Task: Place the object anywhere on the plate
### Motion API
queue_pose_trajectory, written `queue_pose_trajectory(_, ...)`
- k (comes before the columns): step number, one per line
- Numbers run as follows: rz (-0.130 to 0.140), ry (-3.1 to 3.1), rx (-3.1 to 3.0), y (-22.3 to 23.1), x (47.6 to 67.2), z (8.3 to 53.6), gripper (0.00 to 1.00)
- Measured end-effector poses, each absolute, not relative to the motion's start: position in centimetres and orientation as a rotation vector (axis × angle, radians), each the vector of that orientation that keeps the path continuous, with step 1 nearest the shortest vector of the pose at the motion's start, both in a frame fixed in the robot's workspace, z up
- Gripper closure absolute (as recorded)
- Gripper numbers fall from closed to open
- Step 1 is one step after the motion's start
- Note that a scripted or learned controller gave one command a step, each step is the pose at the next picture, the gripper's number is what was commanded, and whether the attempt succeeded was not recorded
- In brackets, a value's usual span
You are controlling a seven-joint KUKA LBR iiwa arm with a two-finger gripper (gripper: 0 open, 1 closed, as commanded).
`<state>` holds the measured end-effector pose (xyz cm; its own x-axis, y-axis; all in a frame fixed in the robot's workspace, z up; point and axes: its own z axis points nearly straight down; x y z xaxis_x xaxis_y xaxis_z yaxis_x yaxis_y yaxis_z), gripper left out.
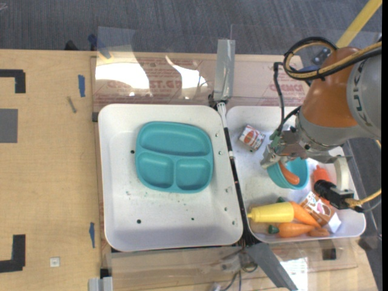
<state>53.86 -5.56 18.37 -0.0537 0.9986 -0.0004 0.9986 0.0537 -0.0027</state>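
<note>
We count two shallow white bins side by side on the tabletop (42,162). The left bin (115,217) holds one teal plate (174,156), divided into three compartments: one long one along the far side and two smaller ones nearer us. The plate sits toward the far half of its bin, with bare white floor on every side and the widest strip along the near edge.

The right bin (254,180) is crowded. We count one small red-and-white can (251,137) lying tilted near the far left corner, one teal bowl (291,174) with an orange piece resting in it, one yellow bottle (273,212) lying on its side near the front, one orange carrot (297,229) just beside and partly under it, and one small printed packet (320,210) toward the front right. A red-orange item (320,174) lies right of the bowl, too hidden to name.

The arm (333,102) comes in from the right over the far part of this bin. Its hand (276,153) hangs between the can and the bowl, right at the bowl's left rim. We cannot tell how its grip stands, and we see nothing held in it.

Open floor in the right bin is mostly a patch along the left wall, between the can and the yellow bottle.
</note>
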Motion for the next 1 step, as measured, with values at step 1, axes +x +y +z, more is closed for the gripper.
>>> queue_pose_trajectory(1, 0.001, -2.409, -2.015, -1.19, 60.96, 18.36, 1.0)
